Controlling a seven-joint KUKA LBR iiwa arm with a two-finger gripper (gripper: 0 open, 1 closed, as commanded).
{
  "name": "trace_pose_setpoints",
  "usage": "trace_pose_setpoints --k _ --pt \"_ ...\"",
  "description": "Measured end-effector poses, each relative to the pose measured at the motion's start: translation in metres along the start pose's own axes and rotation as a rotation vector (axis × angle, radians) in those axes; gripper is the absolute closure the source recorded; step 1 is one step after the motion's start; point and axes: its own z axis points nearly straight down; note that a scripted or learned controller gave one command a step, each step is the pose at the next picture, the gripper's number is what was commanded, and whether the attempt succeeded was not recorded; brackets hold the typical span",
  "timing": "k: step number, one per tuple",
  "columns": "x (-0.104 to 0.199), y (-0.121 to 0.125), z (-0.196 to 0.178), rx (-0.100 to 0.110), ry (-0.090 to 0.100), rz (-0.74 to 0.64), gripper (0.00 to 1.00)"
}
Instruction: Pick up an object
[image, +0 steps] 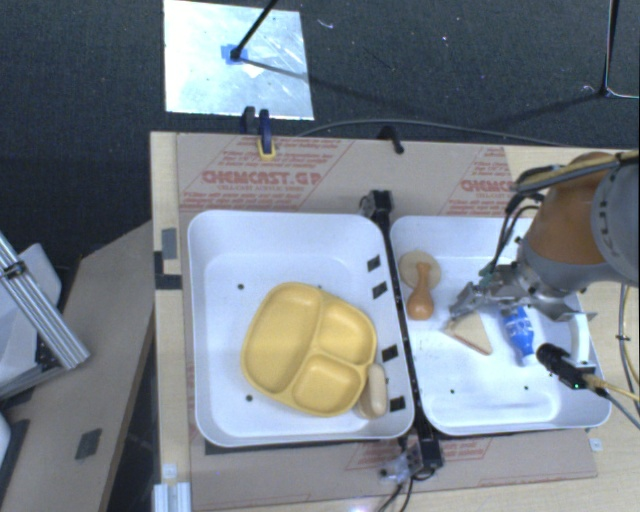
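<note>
Wedge (474, 336) in right white bin (500, 408), cardboard-covered bench (300, 172), dark carpet (80, 120)

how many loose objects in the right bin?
3: a wooden pestle-like piece near the left wall, a tan wedge mid-bin, a blue item beside it. The gripper may hide more.

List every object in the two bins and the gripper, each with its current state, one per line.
Yellow divided tray: lying flat in the left bin, right way up.
Beige piece: lying against the tray's near right corner.
Wooden peg: lying on its side in the right bin.
Wedge: lying flat, just below the gripper.
Blue tube: lying flat.
Gripper: low over the wedge.
</note>
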Motion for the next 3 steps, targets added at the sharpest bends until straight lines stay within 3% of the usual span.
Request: trace_pose_setpoints --k 1,3 --pt "0.000 0.001 -0.013 -0.004 -0.001 -0.001 1.00" --pt "-0.009 -0.005 -0.136 -0.010 -0.002 -0.002 1.00"
